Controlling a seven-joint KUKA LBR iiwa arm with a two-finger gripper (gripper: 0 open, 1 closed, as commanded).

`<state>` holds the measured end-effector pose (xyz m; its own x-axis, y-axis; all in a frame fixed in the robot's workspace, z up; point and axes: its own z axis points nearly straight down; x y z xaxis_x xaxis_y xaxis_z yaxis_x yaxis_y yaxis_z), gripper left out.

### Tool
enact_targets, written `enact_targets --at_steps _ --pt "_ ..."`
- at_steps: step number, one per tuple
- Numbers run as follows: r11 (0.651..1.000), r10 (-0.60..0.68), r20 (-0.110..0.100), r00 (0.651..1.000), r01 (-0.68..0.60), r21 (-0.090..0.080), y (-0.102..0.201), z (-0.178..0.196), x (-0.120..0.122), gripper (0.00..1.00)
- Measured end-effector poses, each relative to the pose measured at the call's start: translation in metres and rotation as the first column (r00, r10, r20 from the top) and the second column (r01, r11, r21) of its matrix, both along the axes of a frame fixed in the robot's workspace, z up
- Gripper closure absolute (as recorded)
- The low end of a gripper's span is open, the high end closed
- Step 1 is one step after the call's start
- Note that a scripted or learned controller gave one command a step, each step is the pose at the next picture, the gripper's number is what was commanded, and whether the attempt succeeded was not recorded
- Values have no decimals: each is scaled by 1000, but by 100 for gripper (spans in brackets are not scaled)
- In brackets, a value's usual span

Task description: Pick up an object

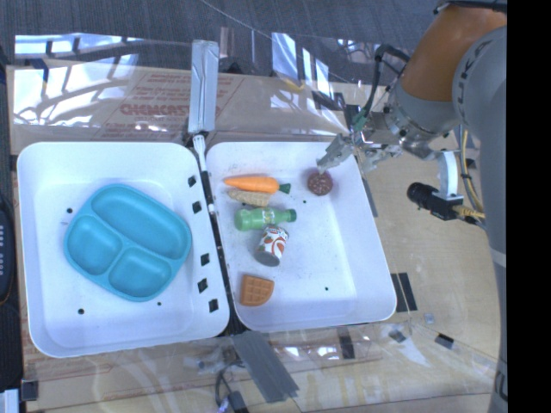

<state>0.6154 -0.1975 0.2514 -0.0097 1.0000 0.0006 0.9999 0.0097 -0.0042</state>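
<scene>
Plastic toys lay scattered in the right bin (366, 291), a shallow white tray with rounded corners, and the claw (330, 159) hung at that bin's far right corner. Its thin grey tips were small and blurred against the white, so whether they stood apart or pinched together could not be told. Just below the tips sat a small round brownish-red piece (320, 182), dimpled on top; whether the tips touched it was not clear. Nothing could be seen lifted.

Left of that piece lay an orange carrot (251, 182), smooth and tapered, with a green end. Touching it underneath was a tan, ridged, bread-like stick (250, 199). Next came a glossy green bottle (263, 218) on its side, then a small can (272, 245) with red and white print, tilted, its label too small to read. Near the front edge sat a waffle (256, 289), orange-brown with a grid texture.

Over in the left bin (39, 317) rested a blue divided plate (127, 242), smooth, with three compartments. Above the claw, the grey arm with its orange band (443, 41) was cut off by the frame's top edge.
</scene>
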Motion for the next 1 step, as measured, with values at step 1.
enact_targets --at_steps 1 --pt "998 -64 3 998 64 -1 -9 -159 43 0"
